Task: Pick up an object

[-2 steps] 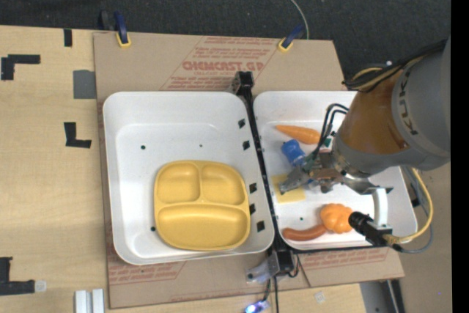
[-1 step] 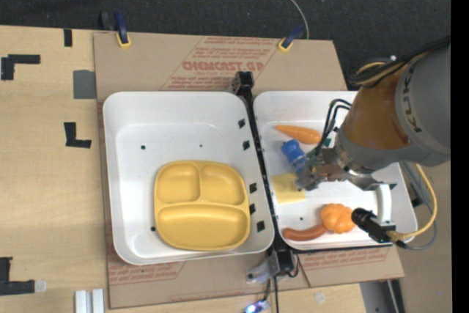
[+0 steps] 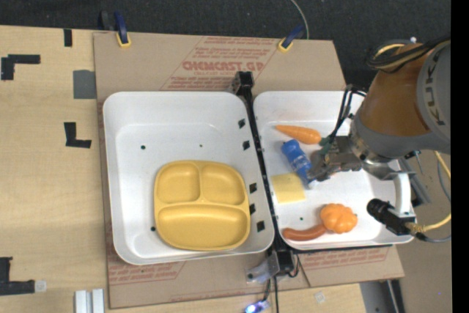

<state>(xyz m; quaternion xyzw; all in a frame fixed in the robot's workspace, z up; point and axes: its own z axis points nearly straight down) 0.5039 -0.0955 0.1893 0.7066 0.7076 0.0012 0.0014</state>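
The right bin (image 3: 293,105) holds several items: an orange carrot (image 3: 298,133), a blue bottle-like object (image 3: 296,158), a pale yellow block (image 3: 289,188), an orange pumpkin-like piece (image 3: 338,217) and a reddish sausage (image 3: 303,233). My gripper (image 3: 320,163) hangs low over the middle of this bin, just right of the blue object and close to touching it. Its dark fingers point left and down toward that object. Nothing clearly sits between them.
The left bin (image 3: 132,113) carries a yellow divided plate (image 3: 202,204). A black divider edge (image 3: 255,150) runs between the bins. The arm's orange and grey body (image 3: 399,110) looms over the right bin's right side. Cardboard lies beneath both bins.
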